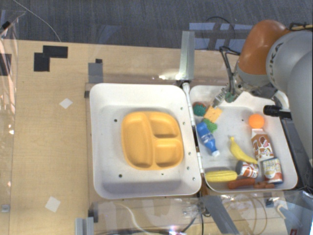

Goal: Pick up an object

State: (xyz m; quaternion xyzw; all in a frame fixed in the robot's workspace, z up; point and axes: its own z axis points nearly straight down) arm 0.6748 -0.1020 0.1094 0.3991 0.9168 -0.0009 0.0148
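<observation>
My gripper (223, 99) hangs over the far left part of the right bin (288, 153), below the arm's orange band. Its two fingers stand apart, open, with only white bin floor between them. Just below and left of it lie an orange-yellow wedge (213, 114) and a green lump (199, 108). Nearer the front lie a blue bottle (208, 140) beside a small green piece (211, 125), a banana (241, 151), an orange ball (256, 121), a brown-and-white bottle (261, 145), two small cans (272, 170), a corn cob (220, 175) and a red sausage-like piece (249, 183).
The left bin (105, 146) holds a yellow divided plate (150, 139). A metal divider post (187, 58) stands at the back between the bins. The arm's grey body (293, 67) overhangs the right bin's far right corner.
</observation>
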